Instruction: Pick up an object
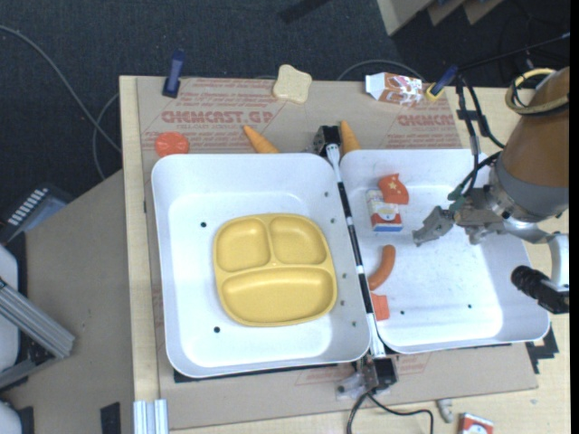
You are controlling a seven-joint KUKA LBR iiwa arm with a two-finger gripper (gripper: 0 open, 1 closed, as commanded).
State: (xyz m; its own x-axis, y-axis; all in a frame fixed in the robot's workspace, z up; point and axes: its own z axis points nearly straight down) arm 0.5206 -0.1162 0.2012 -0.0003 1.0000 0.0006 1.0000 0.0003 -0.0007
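In the right bin (452, 319) lie a red strawberry-shaped toy (393, 188), a small white and red carton (384, 214) just below it, and an orange sausage (383, 267) near the bin's left wall. My gripper (433, 229) hangs over the middle of this bin, right of the carton and up-right of the sausage, apart from both. Nothing shows in its grasp. The grey arm with its orange band (541, 147) comes in from the right.
The left bin (181, 242) bears a yellow divided plate (273, 268). A small orange block (380, 307) sits at the divider. Behind the bins lie a bread-shaped toy (292, 82), carrot pieces (260, 139), a red disc (170, 144) and a small packet (395, 88).
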